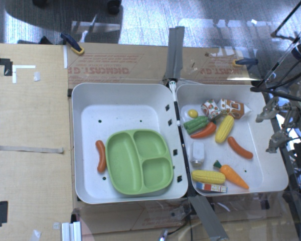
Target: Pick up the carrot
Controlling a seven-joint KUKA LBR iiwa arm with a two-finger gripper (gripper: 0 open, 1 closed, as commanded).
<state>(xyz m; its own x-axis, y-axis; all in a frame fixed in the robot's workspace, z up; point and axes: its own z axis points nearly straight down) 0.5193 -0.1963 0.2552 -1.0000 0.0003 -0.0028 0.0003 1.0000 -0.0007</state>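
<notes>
I see two shallow glossy white plastic bins [85,149], a matt green plastic divided tray [140,160], a smooth orange plastic carrot [234,176], a pale matt wooden benchtop [27,174]

Grey metal two-finger gripper [272,129] hanging at the camera view's right edge, thin dark arm struts [286,82] reaching in above it, fingers pointing downward.
</notes>
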